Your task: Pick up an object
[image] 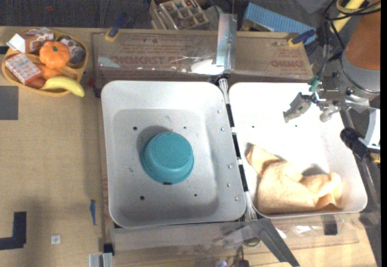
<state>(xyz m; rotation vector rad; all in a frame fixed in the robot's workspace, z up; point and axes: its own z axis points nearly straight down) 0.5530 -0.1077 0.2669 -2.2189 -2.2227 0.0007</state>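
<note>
- I count two shallow white plastic bins: left (121, 102), right (266, 102).
- One round teal bowl (168, 157), upturned, mid-left bin, walls well apart.
- One crumpled tan cloth (290, 187) against right bin's near edge.
- My tool (309, 107) above the right bin's bare far half, nothing gripped; fingers' state I cannot tell.

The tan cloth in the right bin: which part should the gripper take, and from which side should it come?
Probably best from straight above, pinching a raised fold near the middle of the tan cloth. It lies crumpled and low in the right bin, its edges near the walls, so a sideways approach has little room. The gripper hovers above the bin's far part.
</note>
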